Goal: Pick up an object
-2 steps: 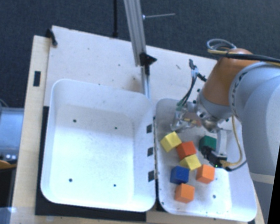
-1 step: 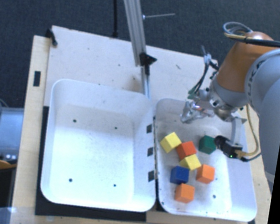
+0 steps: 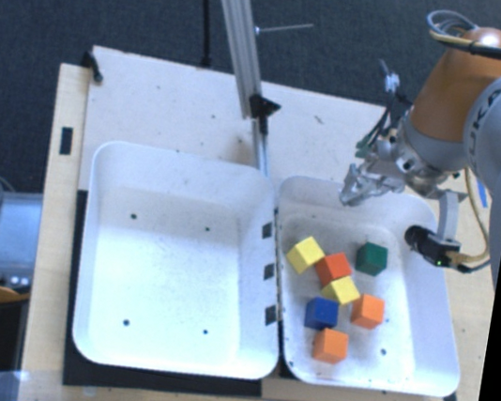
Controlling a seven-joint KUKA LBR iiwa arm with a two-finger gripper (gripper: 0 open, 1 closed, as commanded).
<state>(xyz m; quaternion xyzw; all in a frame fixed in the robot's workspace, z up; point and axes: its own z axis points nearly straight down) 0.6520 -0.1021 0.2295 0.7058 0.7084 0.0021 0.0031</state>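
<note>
White bins: the right bin holds all the cubes; the left bin lies beside it.
Cubes: yellow cube, red cube, second yellow cube, blue cube, two orange cubes, green cube at 1 o'clock of the cluster.
Gripper: over the bin's 12 o'clock rim, apart from the cubes; grip state cannot be told.

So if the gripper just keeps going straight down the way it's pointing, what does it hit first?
Most likely the bare floor at the back of the right bin. The gripper sits behind the blocks; the yellow cube is nearest, though depth is unclear.
</note>
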